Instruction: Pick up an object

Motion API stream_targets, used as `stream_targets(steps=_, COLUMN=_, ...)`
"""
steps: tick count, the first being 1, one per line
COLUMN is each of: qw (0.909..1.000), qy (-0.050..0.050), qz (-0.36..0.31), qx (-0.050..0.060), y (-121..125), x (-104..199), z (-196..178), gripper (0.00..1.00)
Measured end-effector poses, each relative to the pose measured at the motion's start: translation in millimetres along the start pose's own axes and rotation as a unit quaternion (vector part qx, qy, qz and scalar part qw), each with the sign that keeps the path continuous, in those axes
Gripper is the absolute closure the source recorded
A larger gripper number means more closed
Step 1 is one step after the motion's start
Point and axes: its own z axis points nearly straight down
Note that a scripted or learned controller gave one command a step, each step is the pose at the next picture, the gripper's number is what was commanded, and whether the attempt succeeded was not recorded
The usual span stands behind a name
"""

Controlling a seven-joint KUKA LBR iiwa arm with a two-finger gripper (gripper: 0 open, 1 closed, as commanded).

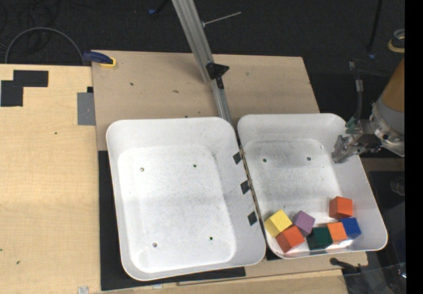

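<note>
Several small blocks lie in the near corner of the right bin [291,129]: a yellow block [279,221], a purple block [304,221], a red-orange block [289,238], a green block [320,238], an orange block [337,230], a blue block [351,227] and a red block [341,207] a little apart. My gripper [345,146] hangs at the right bin's far right rim, well above and behind the blocks, with nothing visible in it. The arm's orange band [396,91] enters from the right.
The left bin [132,137] sits beside the right one, with black clips [244,186] along their shared edge. A slanted aluminium rail [195,35] rises behind the bins. The wooden bench [46,174] extends to the left.
</note>
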Motion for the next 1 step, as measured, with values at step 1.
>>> stream_targets(steps=1, qw=1.0000, qy=-0.002, qz=0.001, qx=-0.005, y=-15.4, x=26.2, z=-113.9, gripper=1.00)
